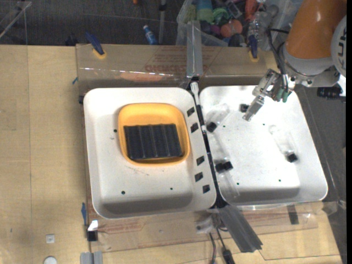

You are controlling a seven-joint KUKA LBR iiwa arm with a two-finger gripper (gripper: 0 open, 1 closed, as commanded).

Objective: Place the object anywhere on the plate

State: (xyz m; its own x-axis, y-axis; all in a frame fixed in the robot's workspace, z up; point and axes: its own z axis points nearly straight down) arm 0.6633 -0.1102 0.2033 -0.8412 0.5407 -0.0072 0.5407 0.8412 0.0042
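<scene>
A yellow plate [126, 116] with rounded corners lies in the left bin [102, 188]. On the plate rests a black ribbed rectangular object [153, 142], lying flat and covering most of the plate's floor. My gripper [249, 113] hangs over the back part of the right bin [308, 188], well to the right of the plate and apart from the black object. Nothing shows at its tip.
Several small black pieces, some with clear bodies, lie in the right bin: one near the gripper [243, 108], one by the divider [210, 127], one lower [223, 166], one at the right [291, 157]. A crate of colourful toys [231, 7] stands behind the bins.
</scene>
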